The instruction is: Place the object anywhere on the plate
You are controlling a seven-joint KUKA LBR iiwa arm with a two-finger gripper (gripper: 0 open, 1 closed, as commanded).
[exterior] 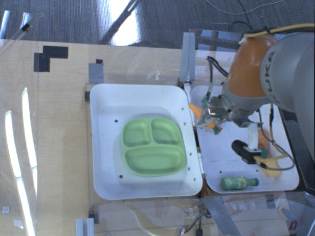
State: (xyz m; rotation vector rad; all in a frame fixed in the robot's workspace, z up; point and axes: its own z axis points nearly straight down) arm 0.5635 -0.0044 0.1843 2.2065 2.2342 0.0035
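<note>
Jaws (212, 113) first: whether they're parted or closed, I cannot tell. They hang at the right bin's (221, 154) left edge, over an orange object (196, 110). At nine o'clock lies the left bin (106, 132) with the green plate (153, 147), then the rim between us. Bottle (237, 182) at six o'clock.

Bright, even overhead light. Streaks of white glare on floor (120, 9) and bench (29, 127). Soft shadows inside left bin (106, 132). Slightly soft, low-resolution focus.
</note>
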